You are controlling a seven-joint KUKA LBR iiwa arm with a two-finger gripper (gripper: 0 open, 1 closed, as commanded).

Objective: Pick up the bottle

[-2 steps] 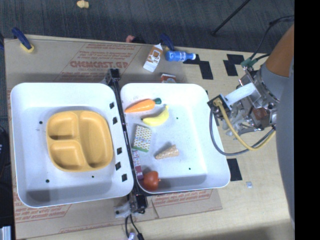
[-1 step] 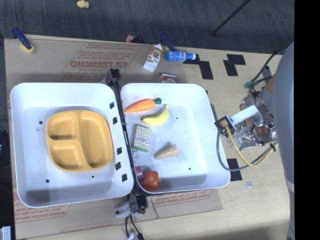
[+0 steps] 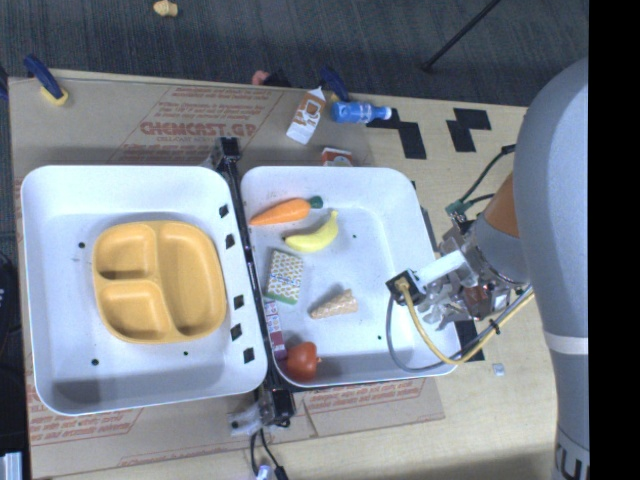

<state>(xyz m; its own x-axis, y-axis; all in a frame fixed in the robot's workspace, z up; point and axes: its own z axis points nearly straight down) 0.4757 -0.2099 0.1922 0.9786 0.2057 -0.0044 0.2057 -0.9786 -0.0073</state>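
End effector low over right bin's right rim.

Probably lab: 2 bins, cardboard-topped bench.

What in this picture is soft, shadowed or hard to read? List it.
Camera view: even overhead light, no harsh glare; soft shadow along the near wall of the left bin; the arm is large and blurred at the right; the gripper is a tangle of cables, hard to read; the bottle, beyond the bins, is small but recognisable.
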